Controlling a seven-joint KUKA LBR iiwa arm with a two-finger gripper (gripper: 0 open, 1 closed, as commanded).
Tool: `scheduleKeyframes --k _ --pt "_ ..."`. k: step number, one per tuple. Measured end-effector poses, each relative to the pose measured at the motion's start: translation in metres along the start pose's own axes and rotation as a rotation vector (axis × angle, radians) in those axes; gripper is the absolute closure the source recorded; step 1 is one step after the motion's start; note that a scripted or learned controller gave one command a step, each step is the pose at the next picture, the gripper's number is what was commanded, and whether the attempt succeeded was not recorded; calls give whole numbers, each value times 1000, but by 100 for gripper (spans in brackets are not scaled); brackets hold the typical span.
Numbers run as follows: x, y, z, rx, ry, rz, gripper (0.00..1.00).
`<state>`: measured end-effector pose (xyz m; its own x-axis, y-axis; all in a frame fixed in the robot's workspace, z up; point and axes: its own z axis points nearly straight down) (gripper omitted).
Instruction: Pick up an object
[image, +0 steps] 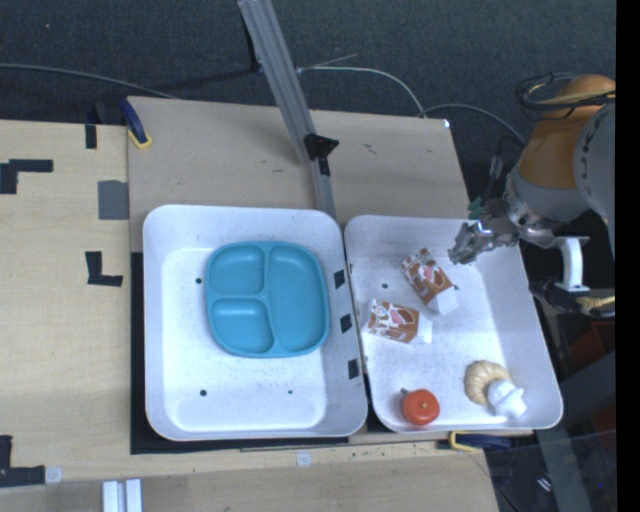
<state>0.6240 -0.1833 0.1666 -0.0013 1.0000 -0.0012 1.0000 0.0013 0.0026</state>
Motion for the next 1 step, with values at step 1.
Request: scheduleKeyframes --k 1 --pt "1 3 -43 -1 0 -1 100"
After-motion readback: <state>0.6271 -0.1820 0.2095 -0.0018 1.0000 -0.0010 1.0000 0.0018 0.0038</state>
